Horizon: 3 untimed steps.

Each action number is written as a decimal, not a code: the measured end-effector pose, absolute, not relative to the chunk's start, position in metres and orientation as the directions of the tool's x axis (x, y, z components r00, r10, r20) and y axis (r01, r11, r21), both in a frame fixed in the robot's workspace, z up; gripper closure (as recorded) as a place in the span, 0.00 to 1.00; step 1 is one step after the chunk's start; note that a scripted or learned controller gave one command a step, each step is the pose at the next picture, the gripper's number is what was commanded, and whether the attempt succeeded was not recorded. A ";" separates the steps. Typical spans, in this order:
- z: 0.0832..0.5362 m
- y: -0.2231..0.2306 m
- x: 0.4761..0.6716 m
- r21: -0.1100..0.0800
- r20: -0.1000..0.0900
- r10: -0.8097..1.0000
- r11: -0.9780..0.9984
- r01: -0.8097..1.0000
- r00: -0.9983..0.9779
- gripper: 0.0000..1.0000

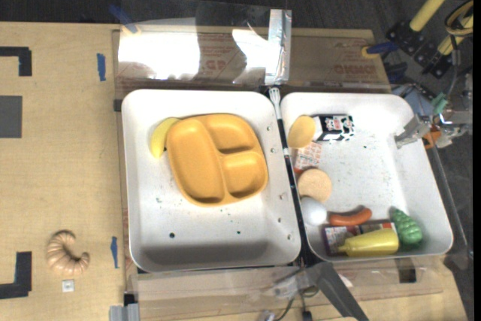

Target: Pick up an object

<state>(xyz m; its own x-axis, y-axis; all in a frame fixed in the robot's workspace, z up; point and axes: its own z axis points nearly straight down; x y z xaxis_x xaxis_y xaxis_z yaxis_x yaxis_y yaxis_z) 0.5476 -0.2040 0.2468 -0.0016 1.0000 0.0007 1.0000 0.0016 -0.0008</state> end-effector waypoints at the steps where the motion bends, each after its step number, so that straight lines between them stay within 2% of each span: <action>1: 0.238 -0.158 0.538 -0.001 0.001 0.992 0.128 0.992 -0.128 0.00; 2: 0.149 -0.181 0.509 -0.006 0.002 0.991 -0.136 0.991 0.136 0.00; 3: 0.223 -0.153 0.521 0.005 -0.004 0.911 0.412 0.911 -0.412 0.00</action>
